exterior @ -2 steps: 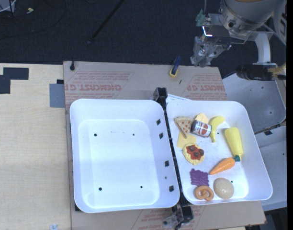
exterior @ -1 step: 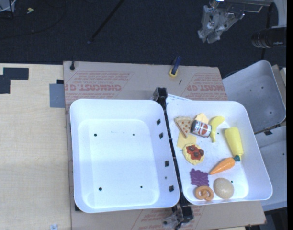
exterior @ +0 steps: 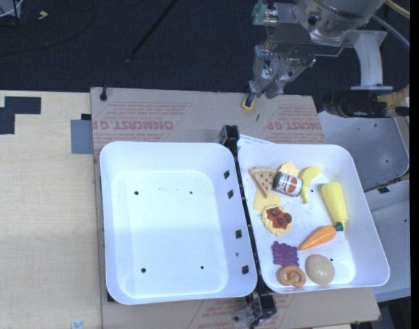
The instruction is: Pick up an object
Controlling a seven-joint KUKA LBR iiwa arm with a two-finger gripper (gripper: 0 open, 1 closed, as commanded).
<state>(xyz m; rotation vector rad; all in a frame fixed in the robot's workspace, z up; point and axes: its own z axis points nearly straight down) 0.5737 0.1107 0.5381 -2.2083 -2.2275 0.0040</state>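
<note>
While the gripper (exterior: 259, 90) hangs beyond the right bin (exterior: 363, 204) holding toy food, its finger state is unclear.

Arm enters from upper right of frame, wrist angled down and left. Gripper (exterior: 254, 94) sits at upper centre, fingertips pointing down-left; a small yellow piece shows at its tip.

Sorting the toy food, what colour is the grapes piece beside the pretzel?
Purple grapes, above the pretzel, camera view.
</note>
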